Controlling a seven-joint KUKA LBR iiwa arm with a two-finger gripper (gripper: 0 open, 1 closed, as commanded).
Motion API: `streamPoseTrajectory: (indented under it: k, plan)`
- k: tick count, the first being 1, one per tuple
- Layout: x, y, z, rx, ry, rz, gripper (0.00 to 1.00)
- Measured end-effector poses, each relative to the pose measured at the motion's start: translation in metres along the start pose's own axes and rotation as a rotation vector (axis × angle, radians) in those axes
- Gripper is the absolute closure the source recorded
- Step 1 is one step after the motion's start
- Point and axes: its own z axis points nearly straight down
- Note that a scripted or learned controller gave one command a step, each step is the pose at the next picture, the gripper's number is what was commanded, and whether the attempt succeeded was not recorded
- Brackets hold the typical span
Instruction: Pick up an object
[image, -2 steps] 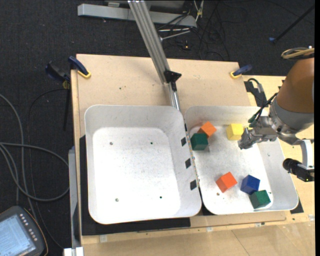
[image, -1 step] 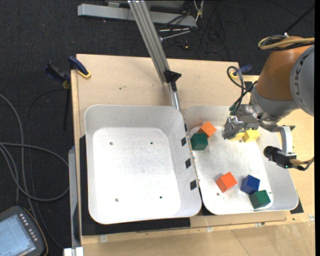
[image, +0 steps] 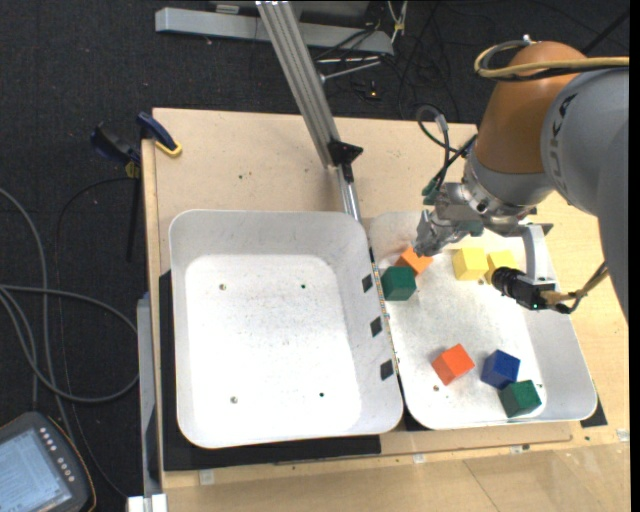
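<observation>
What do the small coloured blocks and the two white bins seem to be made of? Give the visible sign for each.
Coloured blocks, such as the orange block and blue block: probably painted wood or solid plastic; flat faces, crisp edges, even matte colour. The look leaves it open.

Left bin and right bin: likely moulded plastic; rounded corners, thin raised rim, smooth white surface with dark specks.

Arm reaching from right, claw (image: 432, 240) lowered
</observation>
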Motion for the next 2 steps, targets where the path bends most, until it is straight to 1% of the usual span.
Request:
streamPoseTrajectory:
  k: [1, 2]
  plan:
    - [0.055, 0.030, -0.002, 0.001, 0.000, 0.000, 1.00]
    - [0.106, 0.053, 0.003, 0.001, 0.000, 0.001, 1.00]
